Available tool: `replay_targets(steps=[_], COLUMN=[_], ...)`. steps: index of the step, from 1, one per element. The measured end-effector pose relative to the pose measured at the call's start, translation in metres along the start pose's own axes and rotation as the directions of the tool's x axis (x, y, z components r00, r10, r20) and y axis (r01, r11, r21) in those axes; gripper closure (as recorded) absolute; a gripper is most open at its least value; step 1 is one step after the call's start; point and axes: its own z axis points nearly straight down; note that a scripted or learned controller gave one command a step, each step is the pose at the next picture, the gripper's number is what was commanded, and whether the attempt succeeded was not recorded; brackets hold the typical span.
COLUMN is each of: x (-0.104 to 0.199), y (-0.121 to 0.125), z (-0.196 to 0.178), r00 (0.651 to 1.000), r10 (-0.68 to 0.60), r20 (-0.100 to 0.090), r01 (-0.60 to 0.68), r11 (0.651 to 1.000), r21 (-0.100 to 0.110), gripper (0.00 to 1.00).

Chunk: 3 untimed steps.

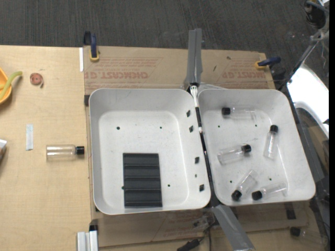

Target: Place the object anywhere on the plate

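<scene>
Five clear plastic vials with black caps are lying scattered in the right bin; a ribbed black plate, possibly rubber, is resting flat in the left bin. Gripper state: cannot tell.

— What carries everything?
— A light wooden bench, with a sheet of brown printed cardboard laid across its right part.

— And what sits on that?
— Two shallow white plastic bins side by side, touching along their inner edges: the left bin and the right bin.

— Anything on the bare wood?
— A clear plastic vial with a black cap lies on its side just left of the left bin. Further left are a small pale blue strip, a small round reddish disc and, at the edge, part of an orange bowl.

— Clamps?
— A blue clamp and a blue-and-yellow clamp grip the cardboard's far edge.
</scene>
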Motion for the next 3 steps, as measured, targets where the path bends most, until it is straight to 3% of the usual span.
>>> replay_targets(steps=[1,2,3], x=[-0.01,0.014,-0.02], y=[0.049,-0.016,0.047], z=[0.001,0.0,0.001], r00=[1.0,1.0,1.0], r10=[-0.012,-0.022,0.008], r20=[0.002,0.001,0.002], r01=[0.012,0.022,-0.008], r11=[1.0,1.0,1.0], r21=[-0.001,0.0,0.0], gripper=[0.0,0.0,0.0])
